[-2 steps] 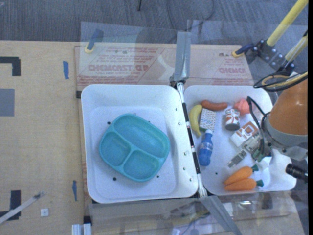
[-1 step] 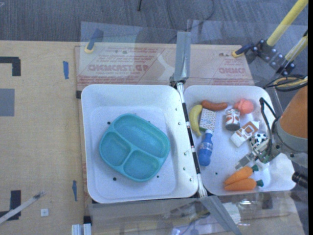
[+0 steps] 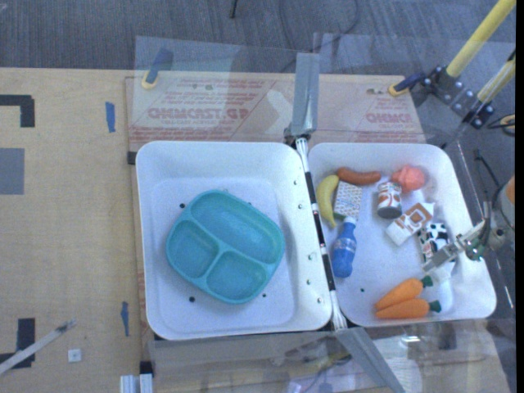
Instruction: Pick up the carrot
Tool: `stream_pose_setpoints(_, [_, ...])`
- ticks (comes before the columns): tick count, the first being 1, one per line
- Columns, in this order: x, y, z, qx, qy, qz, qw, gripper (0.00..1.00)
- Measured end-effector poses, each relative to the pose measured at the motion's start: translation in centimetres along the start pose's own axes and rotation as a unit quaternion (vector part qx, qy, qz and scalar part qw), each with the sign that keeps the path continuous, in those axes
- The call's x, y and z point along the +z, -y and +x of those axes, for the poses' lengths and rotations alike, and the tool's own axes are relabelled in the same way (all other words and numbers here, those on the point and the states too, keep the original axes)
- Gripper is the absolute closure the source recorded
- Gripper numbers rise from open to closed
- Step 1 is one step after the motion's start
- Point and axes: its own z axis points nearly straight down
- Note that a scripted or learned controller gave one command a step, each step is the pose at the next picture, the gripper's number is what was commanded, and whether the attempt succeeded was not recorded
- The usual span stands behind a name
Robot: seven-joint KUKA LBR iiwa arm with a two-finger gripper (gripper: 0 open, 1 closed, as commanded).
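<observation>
The carrot (image 3: 403, 301) is orange with a green stub at its right end. It lies near the front edge of the right bin (image 3: 471, 301), apparently as two orange pieces side by side. My gripper (image 3: 450, 253) reaches in over the right rim of that bin. It is above and to the right of the carrot, close to a black-and-white cow-patterned toy (image 3: 434, 236). Nothing is visibly held in the gripper.
The right bin also holds a banana (image 3: 327, 197), a red sausage (image 3: 359, 175), a pink lump (image 3: 409, 178), a small can (image 3: 387, 201), a white carton (image 3: 409, 222) and a blue bottle (image 3: 344, 250). A teal divided plate (image 3: 225, 246) sits in the left bin (image 3: 155, 170).
</observation>
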Motion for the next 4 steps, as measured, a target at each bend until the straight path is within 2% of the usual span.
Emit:
stream_pose_setpoints(1, [1.7, -2.8, 5.9, -0.117, -0.002, 0.001, 0.9931, 0.00])
stream_pose_setpoints(2, [6.3, -4.2, 8.5, -0.246, 0.002, -0.001, 0.9694, 0.00])
stream_pose_setpoints(3, [-6.8, -4.1, 8.4, -0.220, 0.000, 0.000, 0.9754, 0.00])
stream_pose_setpoints(4, [-2.2, -4.2, 8.7, -0.389, -0.001, 0.000, 0.9213, 0.00])
